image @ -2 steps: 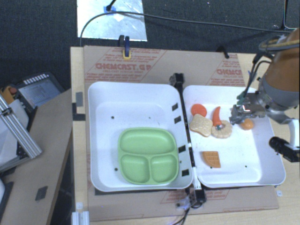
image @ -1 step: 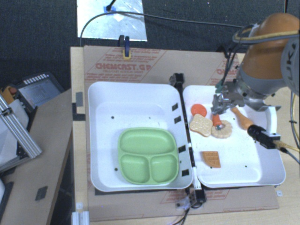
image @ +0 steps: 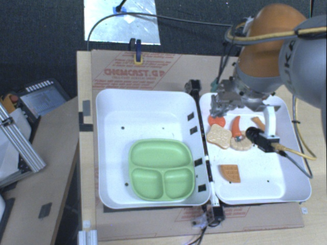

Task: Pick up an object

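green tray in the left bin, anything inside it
Nothing lies in the three compartments of the green tray; all show bare green. It covers the left bin's floor beneath, so what lies under it cannot be seen.

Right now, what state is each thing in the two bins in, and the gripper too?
Green divided plate: flat in the left bin, compartments bare.
Toast slice: flat in the right bin, touching the round cracker.
Waffle piece: lying flat, apart.
Red piece: lying just below the gripper.
Orange carrot-like piece: lying loose.
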Action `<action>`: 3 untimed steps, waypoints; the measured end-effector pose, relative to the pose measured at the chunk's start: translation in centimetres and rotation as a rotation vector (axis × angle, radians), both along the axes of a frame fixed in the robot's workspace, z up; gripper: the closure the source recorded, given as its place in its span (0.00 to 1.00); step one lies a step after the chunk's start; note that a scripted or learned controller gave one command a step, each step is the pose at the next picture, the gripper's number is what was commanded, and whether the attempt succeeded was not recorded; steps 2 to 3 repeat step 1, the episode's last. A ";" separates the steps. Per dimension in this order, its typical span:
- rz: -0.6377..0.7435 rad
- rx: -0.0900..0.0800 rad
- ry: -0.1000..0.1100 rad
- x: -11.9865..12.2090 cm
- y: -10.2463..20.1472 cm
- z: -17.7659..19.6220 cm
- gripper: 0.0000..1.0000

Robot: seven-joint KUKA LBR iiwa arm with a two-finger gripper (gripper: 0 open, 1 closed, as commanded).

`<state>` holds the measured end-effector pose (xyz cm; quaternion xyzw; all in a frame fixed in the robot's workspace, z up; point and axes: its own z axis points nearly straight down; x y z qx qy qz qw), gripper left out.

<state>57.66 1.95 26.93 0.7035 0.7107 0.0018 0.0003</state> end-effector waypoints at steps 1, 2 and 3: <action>-0.001 -0.001 0.002 1.8 4.7 -2.3 1.00; -0.001 -0.001 0.002 1.8 4.7 -2.3 1.00; -0.001 -0.001 0.002 1.8 4.7 -2.3 1.00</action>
